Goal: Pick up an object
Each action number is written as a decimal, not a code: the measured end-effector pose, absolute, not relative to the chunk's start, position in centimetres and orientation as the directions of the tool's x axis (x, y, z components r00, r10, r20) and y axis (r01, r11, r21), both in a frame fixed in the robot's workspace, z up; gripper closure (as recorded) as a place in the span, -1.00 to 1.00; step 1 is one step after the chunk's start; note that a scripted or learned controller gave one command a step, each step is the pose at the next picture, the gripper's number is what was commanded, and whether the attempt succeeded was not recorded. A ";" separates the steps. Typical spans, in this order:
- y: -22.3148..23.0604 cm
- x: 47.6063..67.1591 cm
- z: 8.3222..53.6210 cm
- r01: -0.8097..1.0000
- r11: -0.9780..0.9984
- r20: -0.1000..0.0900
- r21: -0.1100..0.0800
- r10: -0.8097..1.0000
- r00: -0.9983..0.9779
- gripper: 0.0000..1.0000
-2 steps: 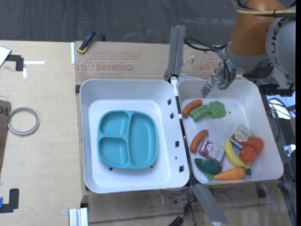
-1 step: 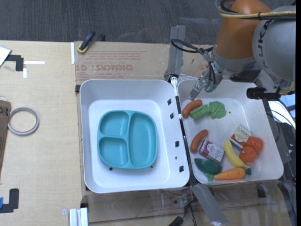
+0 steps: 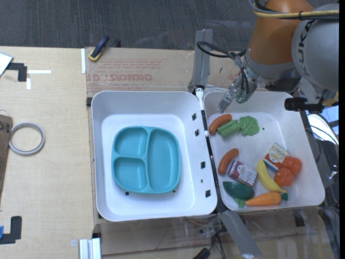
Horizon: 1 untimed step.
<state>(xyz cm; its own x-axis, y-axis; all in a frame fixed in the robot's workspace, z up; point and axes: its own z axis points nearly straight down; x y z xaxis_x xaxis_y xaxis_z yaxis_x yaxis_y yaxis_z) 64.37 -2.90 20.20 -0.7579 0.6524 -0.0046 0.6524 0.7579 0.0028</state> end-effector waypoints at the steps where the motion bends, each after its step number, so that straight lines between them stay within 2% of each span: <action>1: 4.3 63.9 19.2 0.515 0.857 -0.001 0.000 0.515 -0.857 1.00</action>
